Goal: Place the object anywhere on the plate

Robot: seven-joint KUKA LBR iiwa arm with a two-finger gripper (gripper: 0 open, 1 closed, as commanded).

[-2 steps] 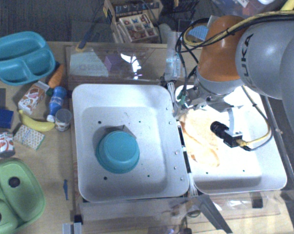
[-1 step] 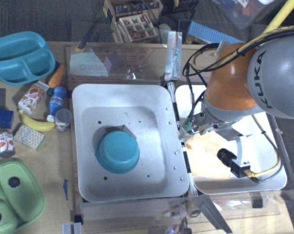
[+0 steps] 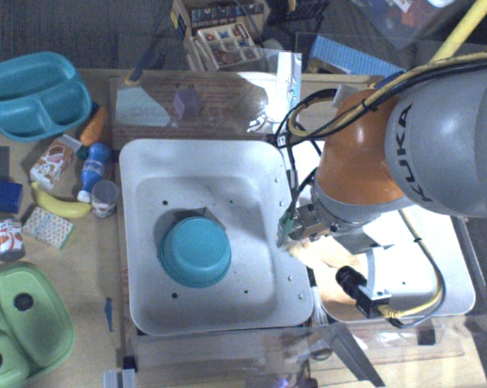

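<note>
Left bin (image 3: 138,184): white plastic, smooth, with a soft sheen and small dark holes in its floor.
Bowl (image 3: 196,251): teal plastic, smooth, matt with a faint shine on the rim.
Arm (image 3: 437,152): grey shell, smooth and glossy, catching light; orange band (image 3: 352,168) equally smooth and shiny.
Cable (image 3: 413,305): yellow, glossy sheath.
Worktop (image 3: 90,297): pale wood look, matt.
Divided tray (image 3: 35,95): blue plastic, smooth, slightly glossy.
Green tray (image 3: 25,330): green plastic, smooth, dull sheen.
Banana (image 3: 59,204): yellow, smooth, looks like plastic.
Can (image 3: 105,196): metal look, dull grey top.
Clear panel (image 3: 195,103): transparent, glossy, with bright reflections.
</note>
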